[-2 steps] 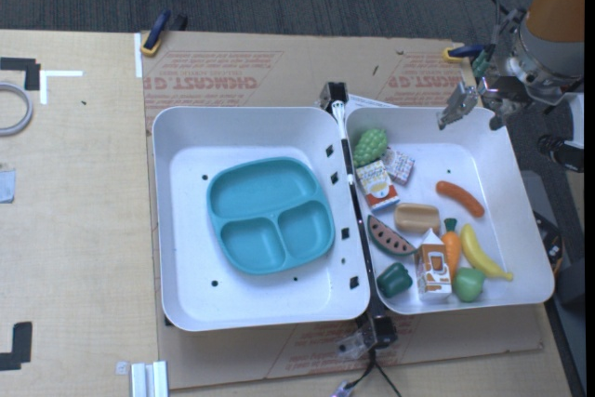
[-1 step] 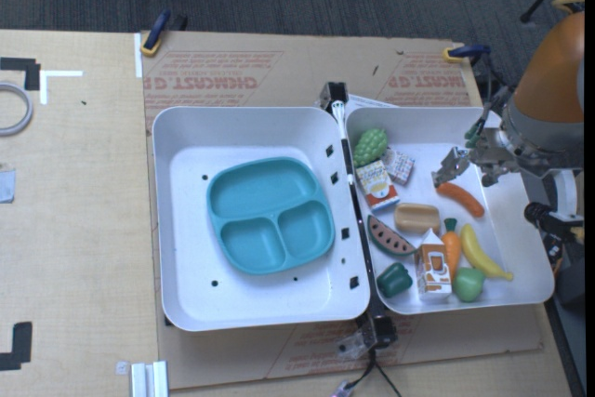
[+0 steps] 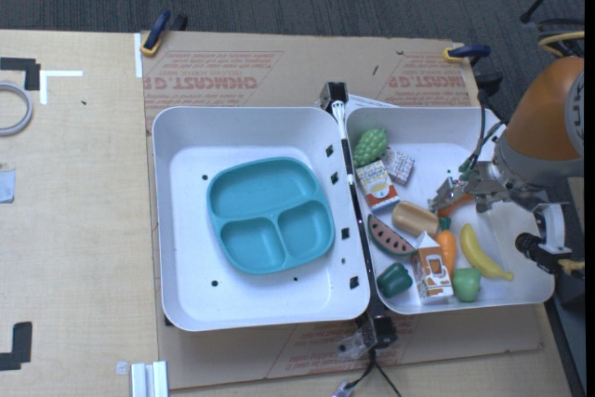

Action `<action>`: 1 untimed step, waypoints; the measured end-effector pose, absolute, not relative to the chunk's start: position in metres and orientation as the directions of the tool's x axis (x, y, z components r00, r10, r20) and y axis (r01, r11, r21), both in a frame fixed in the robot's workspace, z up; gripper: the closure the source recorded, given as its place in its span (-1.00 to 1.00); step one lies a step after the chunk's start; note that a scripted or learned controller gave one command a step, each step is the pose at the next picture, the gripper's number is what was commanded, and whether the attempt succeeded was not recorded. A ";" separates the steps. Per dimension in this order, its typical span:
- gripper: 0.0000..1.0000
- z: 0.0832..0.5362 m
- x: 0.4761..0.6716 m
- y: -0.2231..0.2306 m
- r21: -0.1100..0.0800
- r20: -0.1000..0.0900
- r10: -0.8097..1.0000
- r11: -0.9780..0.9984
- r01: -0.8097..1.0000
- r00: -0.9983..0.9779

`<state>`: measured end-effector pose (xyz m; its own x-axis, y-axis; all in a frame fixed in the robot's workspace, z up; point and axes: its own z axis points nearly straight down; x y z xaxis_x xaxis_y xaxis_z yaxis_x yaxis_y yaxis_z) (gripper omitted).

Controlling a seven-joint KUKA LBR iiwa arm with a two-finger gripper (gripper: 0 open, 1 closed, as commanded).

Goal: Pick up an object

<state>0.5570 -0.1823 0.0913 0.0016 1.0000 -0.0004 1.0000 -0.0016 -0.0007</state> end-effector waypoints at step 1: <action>1.00 0.099 0.557 -0.182 -0.003 0.000 1.000 -0.004 1.000 0.004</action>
